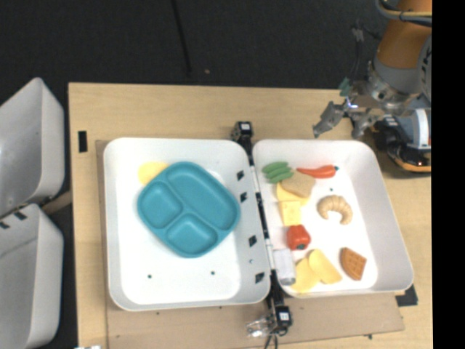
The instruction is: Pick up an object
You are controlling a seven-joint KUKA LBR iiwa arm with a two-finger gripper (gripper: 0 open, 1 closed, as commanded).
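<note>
My gripper (342, 124) hangs open over the bench just behind the back rim of the right bin (389, 217), with nothing between its fingers. In that bin lie a green vegetable (277, 170), a red chili (317, 171), a croissant (335, 208), a tan bread wedge (296, 188), a yellow cheese piece (290, 211), a red pepper (298, 236), a yellow fruit piece (317, 269) and a brown waffle (353, 262). The chili is the nearest object to the gripper.
The left bin (123, 267) holds a blue divided plate (188, 207) and a small yellow item (150, 171) at the plate's back left. A divider with black clips (254, 217) runs between the bins. White panels (29, 151) stand at the far left.
</note>
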